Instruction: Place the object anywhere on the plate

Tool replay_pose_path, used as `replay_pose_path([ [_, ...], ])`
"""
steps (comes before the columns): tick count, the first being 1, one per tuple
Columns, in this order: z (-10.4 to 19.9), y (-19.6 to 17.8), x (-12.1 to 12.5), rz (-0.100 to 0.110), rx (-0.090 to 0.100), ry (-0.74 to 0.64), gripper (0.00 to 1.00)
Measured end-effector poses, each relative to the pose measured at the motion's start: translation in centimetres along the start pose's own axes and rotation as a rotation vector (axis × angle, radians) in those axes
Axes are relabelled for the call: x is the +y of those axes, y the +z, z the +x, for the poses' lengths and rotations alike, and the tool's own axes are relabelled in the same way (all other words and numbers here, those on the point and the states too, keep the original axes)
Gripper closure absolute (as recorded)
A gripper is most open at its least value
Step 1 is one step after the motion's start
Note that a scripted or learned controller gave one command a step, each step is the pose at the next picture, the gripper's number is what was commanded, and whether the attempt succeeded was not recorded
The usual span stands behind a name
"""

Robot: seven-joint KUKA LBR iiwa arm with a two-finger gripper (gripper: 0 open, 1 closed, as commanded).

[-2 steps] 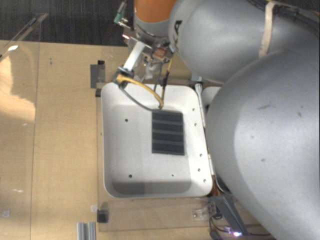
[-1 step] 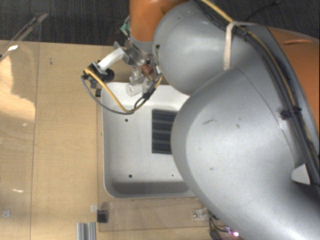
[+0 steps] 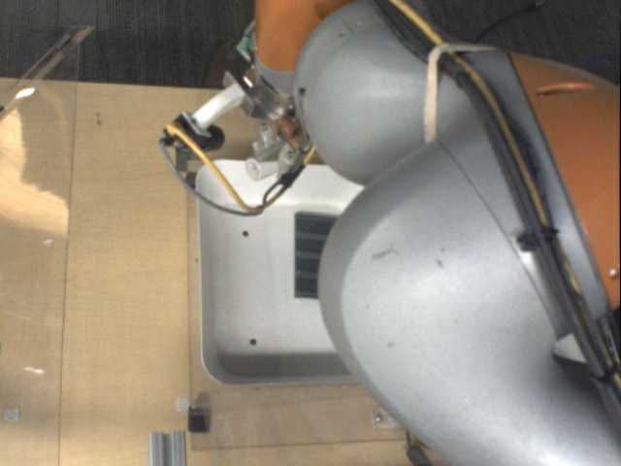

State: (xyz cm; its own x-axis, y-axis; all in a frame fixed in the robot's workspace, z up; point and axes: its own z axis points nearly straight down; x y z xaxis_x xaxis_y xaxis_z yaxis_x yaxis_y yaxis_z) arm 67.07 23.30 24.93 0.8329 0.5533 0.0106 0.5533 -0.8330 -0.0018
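Dark ribbed rectangular item [image 3: 312, 255] lay flat on white bin [image 3: 243, 309] floor, long side running up-down, right edge hidden beneath arm [image 3: 437, 309]. Plate hidden.

A light wooden bench top [image 3: 107, 289] is seen across the left and lower part of the frame, marked by pale glare patches at the far left. Dark grey carpeted floor [image 3: 126, 17] is shown along the top. A small black block [image 3: 198, 418] is fixed near the bottom edge.
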Motion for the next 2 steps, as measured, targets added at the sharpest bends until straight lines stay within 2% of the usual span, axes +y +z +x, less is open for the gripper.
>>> replay_pose_path([
  [2, 0.1, -2.2, 0.3, 0.003, 0.010, 0.002, 1.00],
])
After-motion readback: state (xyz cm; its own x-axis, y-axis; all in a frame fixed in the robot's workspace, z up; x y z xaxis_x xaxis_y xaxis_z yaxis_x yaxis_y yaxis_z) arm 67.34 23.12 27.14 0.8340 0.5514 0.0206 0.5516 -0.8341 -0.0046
